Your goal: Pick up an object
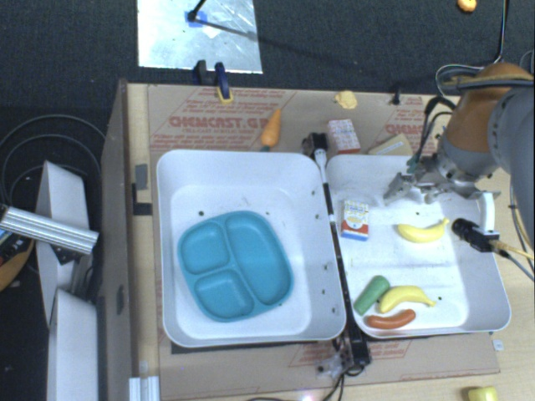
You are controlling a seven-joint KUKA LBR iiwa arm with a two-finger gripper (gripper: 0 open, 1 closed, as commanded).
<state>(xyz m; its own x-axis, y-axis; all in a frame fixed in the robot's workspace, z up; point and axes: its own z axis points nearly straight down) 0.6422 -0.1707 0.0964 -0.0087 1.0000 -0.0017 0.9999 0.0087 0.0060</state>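
The right bin (485, 303) holds a small white, red and blue carton (355, 220), a banana (422, 232) in the middle, and a second banana (407, 296) near the front. A green cucumber (371, 293) and a red sausage (390, 320) lie beside that front banana. My gripper (414, 190) hangs over the bin's back part, up and slightly left of the middle banana and right of the carton. It stands open with nothing between its fingers.
The left bin (180, 182) holds a blue divided plate (236, 264). Behind the bins on the cardboard lie a carrot (272, 128), a small box (343, 134) and a pale yellow lump (346, 99). A divider rail (330, 215) separates the bins.
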